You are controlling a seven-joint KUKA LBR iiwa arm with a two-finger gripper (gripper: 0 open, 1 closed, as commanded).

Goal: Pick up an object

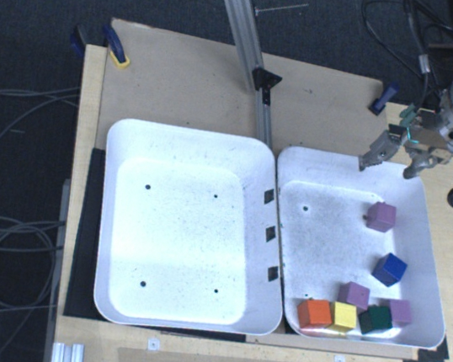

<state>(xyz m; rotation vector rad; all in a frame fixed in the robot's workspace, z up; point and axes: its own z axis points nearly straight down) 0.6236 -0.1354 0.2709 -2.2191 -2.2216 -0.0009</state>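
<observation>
My gripper point(392, 166) hangs over the far rim of the right bin point(332, 163), fingers spread open with nothing between them. Below it in that bin lies a purple block point(381, 216), nearest to the fingertips. A blue block point(390, 268) sits further toward the front. Along the front wall cluster an orange block point(315, 314), a yellow block point(344, 316), a dark green block point(376, 319) and two more purple blocks point(354, 294) point(398, 311).
The left bin point(176, 228) lies beside the right one, joined by black clips point(270, 233). A slanted metal rail point(247, 39) crosses the back of the bench. Blue clamps point(116, 46) point(383, 98) grip the board's far edge. Cables lie on the floor at left.
</observation>
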